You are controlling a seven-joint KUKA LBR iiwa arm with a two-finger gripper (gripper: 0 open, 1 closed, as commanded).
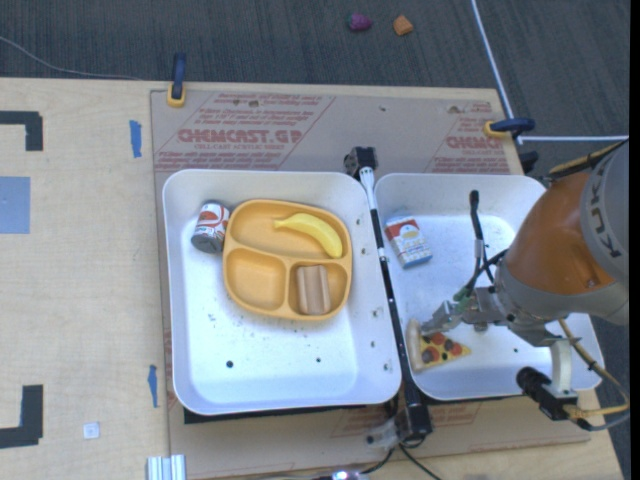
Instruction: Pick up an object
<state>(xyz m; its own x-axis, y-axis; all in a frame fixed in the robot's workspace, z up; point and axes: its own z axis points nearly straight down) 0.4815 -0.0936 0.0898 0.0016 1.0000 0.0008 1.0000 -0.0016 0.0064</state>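
2 white bins are sitting side by side on the bench. The left bin is holding a yellow divided plate with a banana in its top section and a brown block in a lower one. A small can is lying just beside the plate's left edge. In the right bin, a small red and white carton is lying near the top left. The gripper is hanging low over a pizza slice at the bin's lower left.
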